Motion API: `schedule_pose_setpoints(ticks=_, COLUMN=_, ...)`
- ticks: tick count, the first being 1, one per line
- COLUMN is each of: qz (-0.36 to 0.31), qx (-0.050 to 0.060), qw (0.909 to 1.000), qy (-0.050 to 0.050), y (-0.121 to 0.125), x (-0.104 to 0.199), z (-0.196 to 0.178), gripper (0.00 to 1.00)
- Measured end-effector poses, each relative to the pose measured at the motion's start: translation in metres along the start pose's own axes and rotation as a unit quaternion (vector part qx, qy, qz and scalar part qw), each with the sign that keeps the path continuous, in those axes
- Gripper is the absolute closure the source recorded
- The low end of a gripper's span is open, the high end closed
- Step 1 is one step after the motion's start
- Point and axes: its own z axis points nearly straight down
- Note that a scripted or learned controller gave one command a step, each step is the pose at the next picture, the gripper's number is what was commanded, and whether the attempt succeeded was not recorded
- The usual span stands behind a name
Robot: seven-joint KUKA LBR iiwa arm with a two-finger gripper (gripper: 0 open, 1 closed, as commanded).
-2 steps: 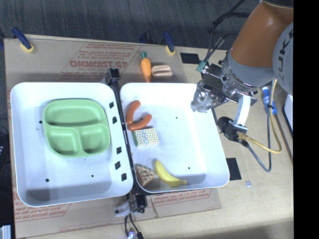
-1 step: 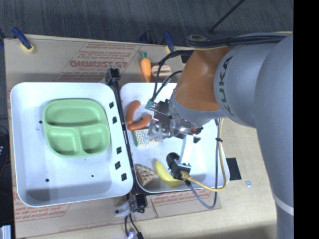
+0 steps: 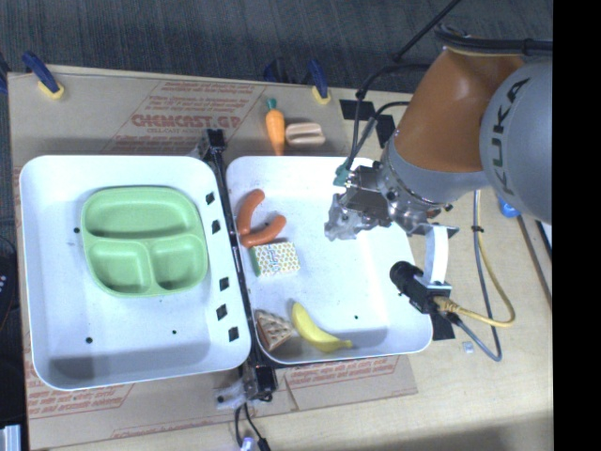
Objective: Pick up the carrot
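Note:
The carrot (image 3: 273, 130), orange with a small green top, lies on the cardboard just behind the right bin's far rim, outside both bins. My gripper (image 3: 344, 218) hangs over the middle of the right bin (image 3: 394, 336), to the right of the carrot and nearer the front. It is well apart from the carrot. Nothing can be seen held in it.
A tan bun-like toy (image 3: 304, 135) lies right next to the carrot. The right bin holds two sausages (image 3: 251, 210), a speckled block (image 3: 275, 258), a banana (image 3: 319, 330) and a bread wedge (image 3: 273, 329). A green divided plate (image 3: 144, 238) sits in the left bin (image 3: 47, 346).

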Motion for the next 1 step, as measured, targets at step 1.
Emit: schedule_pose_setpoints(ticks=1, qz=0.117, qx=0.0, qw=0.9931, qy=0.0, y=0.0523, x=-0.0293, z=-0.0361, gripper=1.0)
